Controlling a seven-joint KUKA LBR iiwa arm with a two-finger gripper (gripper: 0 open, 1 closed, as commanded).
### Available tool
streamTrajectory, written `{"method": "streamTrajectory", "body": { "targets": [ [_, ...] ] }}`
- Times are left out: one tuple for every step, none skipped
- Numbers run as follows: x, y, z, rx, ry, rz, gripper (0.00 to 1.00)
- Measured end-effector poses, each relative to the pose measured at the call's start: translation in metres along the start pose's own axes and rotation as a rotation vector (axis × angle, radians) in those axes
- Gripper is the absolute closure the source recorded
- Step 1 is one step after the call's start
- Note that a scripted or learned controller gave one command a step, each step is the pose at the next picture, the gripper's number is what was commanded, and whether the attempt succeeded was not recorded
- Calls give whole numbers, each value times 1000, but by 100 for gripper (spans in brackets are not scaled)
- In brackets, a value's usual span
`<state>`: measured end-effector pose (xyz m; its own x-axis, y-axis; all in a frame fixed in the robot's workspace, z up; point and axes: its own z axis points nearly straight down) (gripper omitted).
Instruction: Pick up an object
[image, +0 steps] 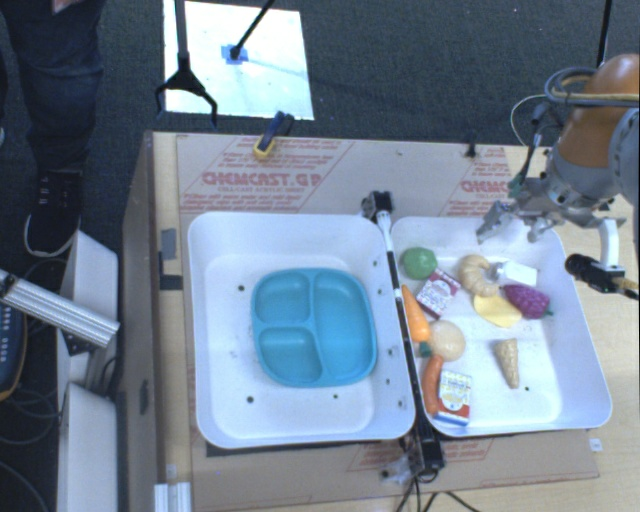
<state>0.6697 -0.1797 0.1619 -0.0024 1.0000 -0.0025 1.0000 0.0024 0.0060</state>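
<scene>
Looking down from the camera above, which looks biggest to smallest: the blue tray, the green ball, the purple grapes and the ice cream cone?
1. Blue divided tray, by far.
2. Purple grapes and ice cream cone look about alike; I won't rank them.
3. Green ball, slightly smaller.

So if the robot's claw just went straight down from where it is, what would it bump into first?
Probably the bare white floor at the back of the right bin. The gripper hangs above it; the croissant lies nearby, though depth is unclear.

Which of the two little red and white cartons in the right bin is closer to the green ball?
The carton lying just below the green ball, beside the croissant. The other carton sits down at the bin's near edge, beyond the carrot and the onion.
</scene>
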Motion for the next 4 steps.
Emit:
{"method": "streamTrajectory", "body": {
  "targets": [
    [18, -25, 55, -12, -4, -2, 0],
    [38, -50, 68, -20, -3, 2, 0],
    [-24, -35, -9, 1, -1, 1, 0],
    [32, -37, 72, -6, -2, 0, 0]
  ]
}}
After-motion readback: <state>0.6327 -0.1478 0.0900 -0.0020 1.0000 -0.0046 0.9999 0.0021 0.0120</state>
